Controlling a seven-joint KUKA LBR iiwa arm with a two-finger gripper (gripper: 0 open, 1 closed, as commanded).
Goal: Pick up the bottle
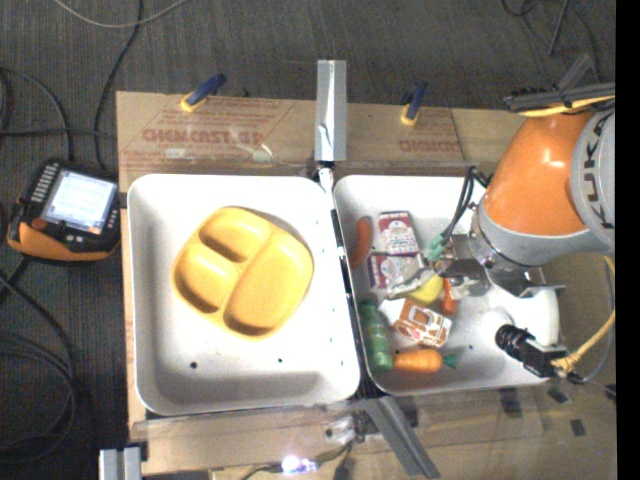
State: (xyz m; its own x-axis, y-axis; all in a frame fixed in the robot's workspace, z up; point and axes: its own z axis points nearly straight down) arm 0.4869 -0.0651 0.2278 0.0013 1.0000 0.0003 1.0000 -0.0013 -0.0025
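The bottle (376, 334) — green — is seen lying in the right bin (400, 193), against its left wall, beside a carrot (418, 361). The pincer (447, 268) is positioned over nearby cartons; its state cannot be told.

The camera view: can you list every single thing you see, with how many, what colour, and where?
White bins: 2, white, side by side on the bench.
Divided plate: 1, yellow, middle of the left bin.
Bottle: 1, green, lying along the right bin's left wall, near the front.
Carrot: 1, orange, front of the right bin.
Sausage: 1, red-orange, right bin, by the left wall, further back.
Cartons: 2, dark red with white labels, back middle of the right bin.
Small box: 1, orange and white, above the carrot.
Clamps: 2, blue and yellow, back edge of the bench.
Handheld screen: 1, orange and black, on the floor at left.
Arm: 1, grey and orange, over the right bin.
End effector: 1, above the right bin's middle.
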